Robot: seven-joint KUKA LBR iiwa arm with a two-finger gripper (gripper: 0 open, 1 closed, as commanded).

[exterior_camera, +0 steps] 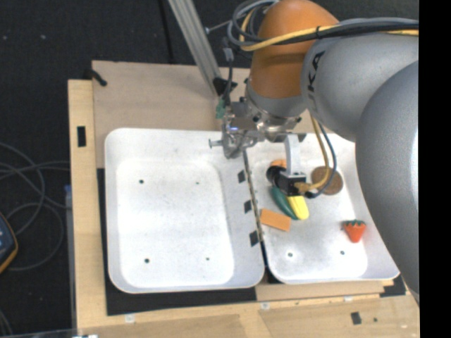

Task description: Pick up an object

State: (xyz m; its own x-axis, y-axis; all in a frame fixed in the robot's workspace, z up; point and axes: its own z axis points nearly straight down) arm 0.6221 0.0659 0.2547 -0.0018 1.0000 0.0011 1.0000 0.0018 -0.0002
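You are at the approach step: the gripper (232, 141), open or closed you cannot tell, hangs over the right-hand bin's (317, 251) far corner, and judging by that it must next shift toward the toy corn (294, 205) and descend.

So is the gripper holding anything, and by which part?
Cannot tell: the gripper hangs by the bins' divider, its tip unclear. Orange block and red toy lie in the right bin.

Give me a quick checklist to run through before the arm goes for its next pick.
1. Things to pick in the right bin: ok, orange block, yellow-green piece, red piece.
2. Gripper over a target: not ok, it sits by the bins' shared edge.
3. Gripper carrying nothing: cannot tell.
4. Red piece clear of neighbours: ok.
5. Orange block clear of neighbours: cannot tell, the yellow-green piece lies close.
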